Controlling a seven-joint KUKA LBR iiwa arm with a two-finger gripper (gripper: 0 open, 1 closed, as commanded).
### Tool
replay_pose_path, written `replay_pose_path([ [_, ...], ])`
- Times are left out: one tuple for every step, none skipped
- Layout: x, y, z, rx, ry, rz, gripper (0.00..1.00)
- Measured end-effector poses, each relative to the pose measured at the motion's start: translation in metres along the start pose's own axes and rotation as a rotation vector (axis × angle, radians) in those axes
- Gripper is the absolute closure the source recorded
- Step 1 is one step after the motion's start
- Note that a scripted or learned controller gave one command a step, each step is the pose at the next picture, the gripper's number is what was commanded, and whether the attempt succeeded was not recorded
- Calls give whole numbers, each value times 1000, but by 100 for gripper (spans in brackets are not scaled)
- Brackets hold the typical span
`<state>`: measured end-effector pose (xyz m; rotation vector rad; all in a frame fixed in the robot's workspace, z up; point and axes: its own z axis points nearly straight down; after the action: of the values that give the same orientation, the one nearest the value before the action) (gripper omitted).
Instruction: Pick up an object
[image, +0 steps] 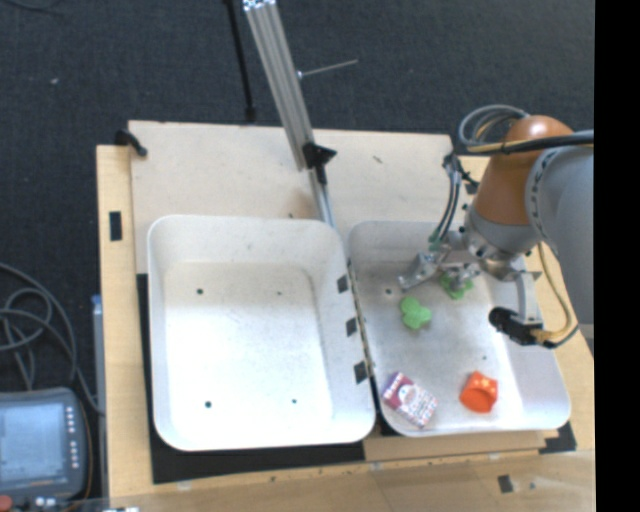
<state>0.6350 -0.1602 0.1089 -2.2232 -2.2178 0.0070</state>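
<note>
The right bin (520, 420) holds three loose objects. A green lumpy toy (415, 313) lies near its middle. An orange object (479, 392) sits toward the front right, and a red and white packet (410, 398) lies at the front left. My gripper (455, 277) is low over the back of this bin, just right of and behind the green toy. A small green piece (459, 289) shows directly under the gripper, partly hidden by it.
The left bin (160, 250) stands beside the right one, with a raised rim between them. A slanted metal pole (285, 90) rises from behind the bins. Black cable loops (515, 325) hang off the wrist over the right bin's right side.
</note>
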Motion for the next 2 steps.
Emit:
replay_pose_path([
  [-1, 2, -16, -10, -1, 2, 100],
  [-5, -1, -80, -12, 0, 3, 100],
])
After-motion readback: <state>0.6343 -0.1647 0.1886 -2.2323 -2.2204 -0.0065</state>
